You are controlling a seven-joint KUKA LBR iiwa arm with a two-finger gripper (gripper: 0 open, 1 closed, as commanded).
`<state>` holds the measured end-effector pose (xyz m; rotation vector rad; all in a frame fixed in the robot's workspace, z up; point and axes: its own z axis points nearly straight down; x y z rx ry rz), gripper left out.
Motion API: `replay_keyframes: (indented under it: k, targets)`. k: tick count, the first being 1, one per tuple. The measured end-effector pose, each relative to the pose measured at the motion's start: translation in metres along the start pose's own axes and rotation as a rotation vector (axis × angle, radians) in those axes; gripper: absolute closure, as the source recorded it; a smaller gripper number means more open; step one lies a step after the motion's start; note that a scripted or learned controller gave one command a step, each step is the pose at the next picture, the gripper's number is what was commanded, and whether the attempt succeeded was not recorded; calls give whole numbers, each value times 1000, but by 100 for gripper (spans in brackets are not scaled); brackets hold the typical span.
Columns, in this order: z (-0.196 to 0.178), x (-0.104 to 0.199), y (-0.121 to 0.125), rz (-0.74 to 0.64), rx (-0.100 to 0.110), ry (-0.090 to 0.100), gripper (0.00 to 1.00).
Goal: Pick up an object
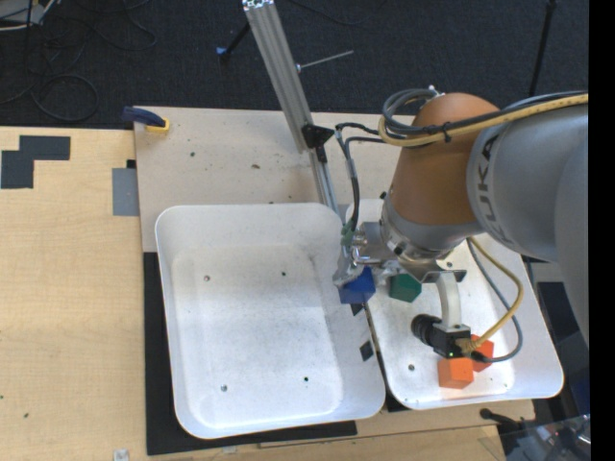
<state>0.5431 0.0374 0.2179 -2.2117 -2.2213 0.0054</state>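
While end effector (365, 269) hangs by blue block (356, 287), pale wooden bench (67, 286), dark carpet (144, 27).

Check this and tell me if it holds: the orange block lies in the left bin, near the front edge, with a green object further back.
One thing is wrong. The camera view shows the orange block in the right bin, not the left one. It does lie near the front edge, with the green object further back.

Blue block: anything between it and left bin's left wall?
Nothing: between blue block and left bin wall, camera view shows bare floor, few dark specks.
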Motion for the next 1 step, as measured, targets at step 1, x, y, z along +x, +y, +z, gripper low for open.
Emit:
replay_keyframes:
  k: [1]
  targets:
    - [3,51,-13,0,0,-1,100]
